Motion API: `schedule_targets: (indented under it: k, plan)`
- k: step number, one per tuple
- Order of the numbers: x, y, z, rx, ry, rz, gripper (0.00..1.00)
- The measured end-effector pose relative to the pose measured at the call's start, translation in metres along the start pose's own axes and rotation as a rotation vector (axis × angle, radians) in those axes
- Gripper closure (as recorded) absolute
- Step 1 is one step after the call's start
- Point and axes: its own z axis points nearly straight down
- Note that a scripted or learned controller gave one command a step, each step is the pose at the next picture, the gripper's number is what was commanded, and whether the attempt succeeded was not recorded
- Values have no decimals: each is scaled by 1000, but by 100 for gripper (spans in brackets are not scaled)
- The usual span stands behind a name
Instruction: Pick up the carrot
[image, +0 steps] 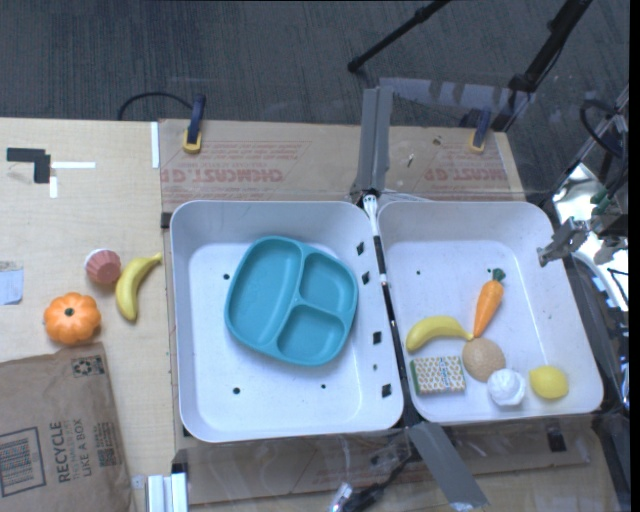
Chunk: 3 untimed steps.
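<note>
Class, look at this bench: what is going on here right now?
A robot arm is meant to pick up the carrot, but nothing is being handled yet. The carrot lies in the right bin beside a banana. The gripper sits at that bin's right rim. A blue plate lies in the left bin.

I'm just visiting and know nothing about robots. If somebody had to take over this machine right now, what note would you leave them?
Claw: at the right bin's far right rim, above the edge; I cannot tell if it is open or shut, and nothing is visibly in it.
Carrot: lying in the right bin, green top pointing away, tip beside the banana and a tan round piece.
Nearby: a lemon, a white item and a small patterned block.
Left bin: holds a blue divided plate.
Done: nothing yet; the carrot is not lifted.
Left: bring the claw over the carrot, grasp, lift.
</note>
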Motion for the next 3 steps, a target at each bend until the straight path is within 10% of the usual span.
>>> schedule_targets:
  k: [1,2,3]
  plan:
    - [-1,47,198,-4,-1,-53,0]
    - [-1,47,189,-4,-1,-51,100]
    - [90,28,83,-2,0,83,100]
